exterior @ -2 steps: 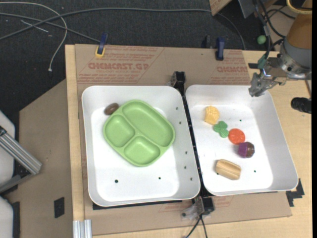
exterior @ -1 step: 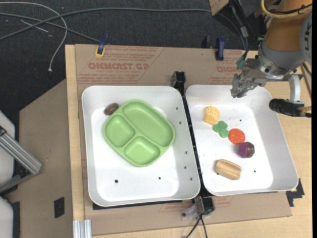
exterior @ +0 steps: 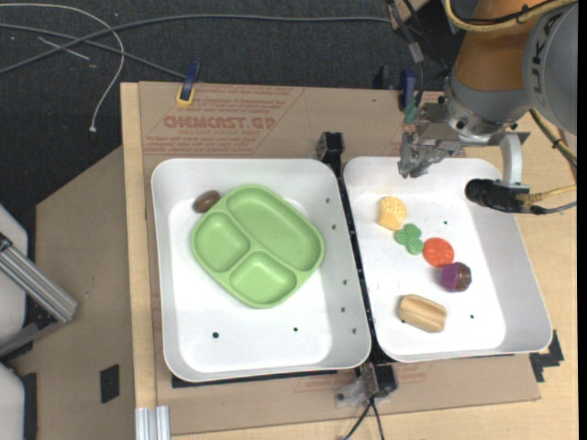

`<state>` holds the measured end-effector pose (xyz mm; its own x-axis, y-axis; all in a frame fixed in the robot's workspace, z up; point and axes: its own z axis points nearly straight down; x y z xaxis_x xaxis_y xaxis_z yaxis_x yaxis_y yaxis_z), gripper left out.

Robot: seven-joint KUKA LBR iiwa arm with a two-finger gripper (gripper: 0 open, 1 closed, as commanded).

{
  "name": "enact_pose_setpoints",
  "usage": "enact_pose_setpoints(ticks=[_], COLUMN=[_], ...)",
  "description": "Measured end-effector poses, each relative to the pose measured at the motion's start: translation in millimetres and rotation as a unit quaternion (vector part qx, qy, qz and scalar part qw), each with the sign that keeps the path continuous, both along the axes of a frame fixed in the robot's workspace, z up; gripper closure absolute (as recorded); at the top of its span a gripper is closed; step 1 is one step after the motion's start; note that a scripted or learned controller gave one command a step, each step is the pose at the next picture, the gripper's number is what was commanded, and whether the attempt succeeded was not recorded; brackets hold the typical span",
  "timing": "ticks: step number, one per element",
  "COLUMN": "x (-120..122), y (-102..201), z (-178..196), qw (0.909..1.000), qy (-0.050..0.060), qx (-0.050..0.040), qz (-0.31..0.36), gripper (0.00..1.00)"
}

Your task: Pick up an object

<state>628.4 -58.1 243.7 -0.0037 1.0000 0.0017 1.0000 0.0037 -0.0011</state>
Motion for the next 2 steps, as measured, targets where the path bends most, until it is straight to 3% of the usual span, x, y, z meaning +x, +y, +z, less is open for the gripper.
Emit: enact_pose_setpoints(ticks=[2], x=[14], y=[102], z=[-2], qw=[1.0000], qy=[-0.001], qx=[-0.0007], qz=[-0.001], gripper=[1.00])
